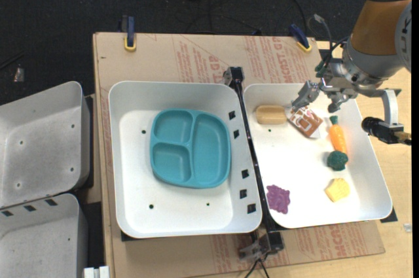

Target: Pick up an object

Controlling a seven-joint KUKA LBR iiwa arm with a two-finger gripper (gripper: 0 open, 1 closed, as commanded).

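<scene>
Gripper (319, 95) at upper right, over the right bin (373, 159), fingers spread, nothing between them. Just below we note a brown-white packet (306, 121); bread roll (270, 115) left, carrot (337, 138) right. Arm's upper part is cut off.

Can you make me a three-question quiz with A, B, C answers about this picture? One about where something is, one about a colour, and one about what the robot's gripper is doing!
1. Where is the divided plate?
A. left bin
B. right bin
C. on the floor

2. What colour is the bunch of grapes?
A. red
B. purple
C. blue

3. Where is the gripper?
A. lifting the plate
B. above the right bin's far end
C. over the left bin

Answers: 1 A, the plate lies in the left bin. 2 B, the grapes look purple. 3 B, it hangs beside the snack packet.
</scene>
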